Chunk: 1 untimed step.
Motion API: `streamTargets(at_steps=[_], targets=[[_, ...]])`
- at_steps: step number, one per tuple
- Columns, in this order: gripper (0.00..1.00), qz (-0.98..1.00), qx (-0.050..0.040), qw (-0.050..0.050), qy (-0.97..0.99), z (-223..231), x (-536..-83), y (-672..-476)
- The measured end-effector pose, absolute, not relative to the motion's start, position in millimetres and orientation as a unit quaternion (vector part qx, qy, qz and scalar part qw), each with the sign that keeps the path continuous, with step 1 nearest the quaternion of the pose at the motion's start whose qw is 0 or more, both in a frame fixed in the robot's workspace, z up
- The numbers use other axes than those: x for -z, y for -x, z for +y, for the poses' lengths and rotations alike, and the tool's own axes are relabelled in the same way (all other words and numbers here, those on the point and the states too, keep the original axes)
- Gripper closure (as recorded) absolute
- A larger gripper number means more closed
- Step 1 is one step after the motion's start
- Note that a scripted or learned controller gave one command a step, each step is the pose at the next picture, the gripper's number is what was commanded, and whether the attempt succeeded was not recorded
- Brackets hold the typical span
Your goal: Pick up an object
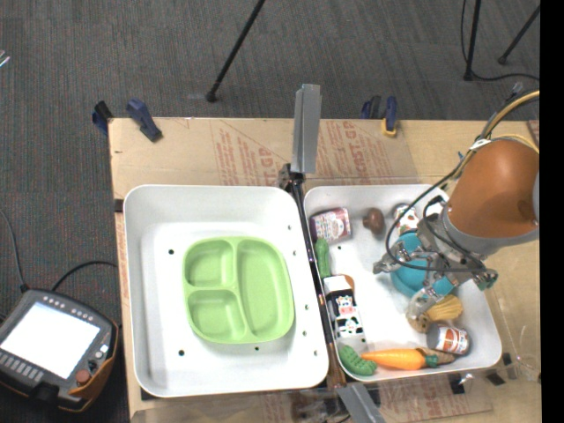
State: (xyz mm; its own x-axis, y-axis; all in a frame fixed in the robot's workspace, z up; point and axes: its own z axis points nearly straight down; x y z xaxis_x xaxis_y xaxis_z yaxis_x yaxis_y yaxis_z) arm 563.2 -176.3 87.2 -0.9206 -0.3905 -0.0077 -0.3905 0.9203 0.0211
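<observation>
1. The gripper [434, 271] hangs over a teal cup [412, 276] in the right bin [388, 199]; whether it is open or closed I cannot tell (wrist and cables hide it).
2. Likely target: that cup, with a yellow toy [438, 307] just in front of it and a small can [448, 338] nearer the bin's front corner.
3. Risk, as I judge it: the cup's smooth, round wall could slip, or the neighbours get nudged, since they crowd close.
4. Farther from the cup: a glossy plastic carrot [398, 358], a boxy milk carton [345, 311], a purple tub [331, 226].
5. Across the divider, a matte green divided plate [238, 289] lies in the left bin [150, 227].
</observation>
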Motion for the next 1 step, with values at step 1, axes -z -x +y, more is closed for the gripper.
streamTargets(at_steps=[1], targets=[[1.0, 0.98, -0.0142, 0.002, 0.201, -171.9, -97.1, -564.7]])
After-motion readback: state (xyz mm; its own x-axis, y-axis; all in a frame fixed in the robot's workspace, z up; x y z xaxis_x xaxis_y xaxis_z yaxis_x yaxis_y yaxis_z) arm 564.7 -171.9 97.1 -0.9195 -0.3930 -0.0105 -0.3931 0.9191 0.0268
